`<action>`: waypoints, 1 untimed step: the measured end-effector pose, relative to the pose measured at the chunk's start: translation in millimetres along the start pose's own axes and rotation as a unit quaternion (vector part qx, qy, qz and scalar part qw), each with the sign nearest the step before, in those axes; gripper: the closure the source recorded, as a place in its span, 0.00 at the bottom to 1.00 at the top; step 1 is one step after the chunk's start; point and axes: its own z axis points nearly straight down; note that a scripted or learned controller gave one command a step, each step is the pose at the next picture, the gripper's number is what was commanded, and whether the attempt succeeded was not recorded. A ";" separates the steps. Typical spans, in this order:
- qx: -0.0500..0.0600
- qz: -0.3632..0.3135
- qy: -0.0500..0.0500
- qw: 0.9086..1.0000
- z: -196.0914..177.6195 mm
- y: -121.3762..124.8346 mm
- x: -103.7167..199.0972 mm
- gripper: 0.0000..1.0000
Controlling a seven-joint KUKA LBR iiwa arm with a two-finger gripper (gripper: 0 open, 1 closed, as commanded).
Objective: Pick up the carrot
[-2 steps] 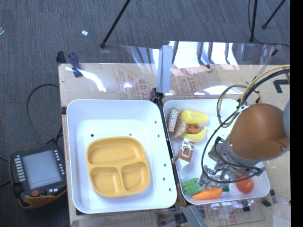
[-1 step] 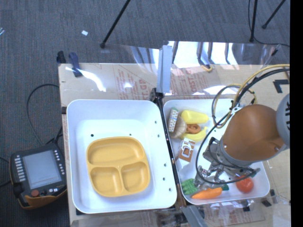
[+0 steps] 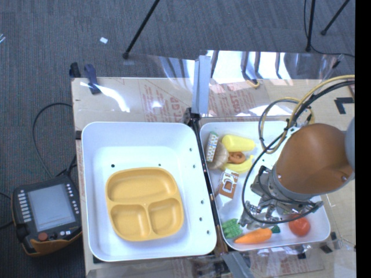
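Carrot [image 3: 254, 236] is my landmark: a small orange toy, tapered, smooth like plastic, lying flat near the front wall of the right bin [image 3: 322, 231], its thin end pointing to the green toy vegetable [image 3: 231, 229] that touches it. A small green leaf part sits at its thick end. Just above the carrot hangs my gripper [image 3: 268, 212], a cluster of grey metal under the orange band, and from this angle I cannot tell its state. Nothing is visibly between the tips.

To the right of the carrot, a little apart, lies a round red tomato [image 3: 299, 226]. Farther behind the carrot I see a small orange and white box [image 3: 229, 184], a yellow banana shape [image 3: 239, 143] and a brown ring [image 3: 236, 157].

Well to the left of the carrot, in the left bin [image 3: 95, 155], rests a yellow tray [image 3: 145, 204] with three rounded compartments. Between the carrot and the bin's front wall only a narrow strip of white floor stays free.
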 end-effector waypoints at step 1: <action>-0.001 -0.003 -0.001 1.000 -8.7 1.6 -4.2 1.00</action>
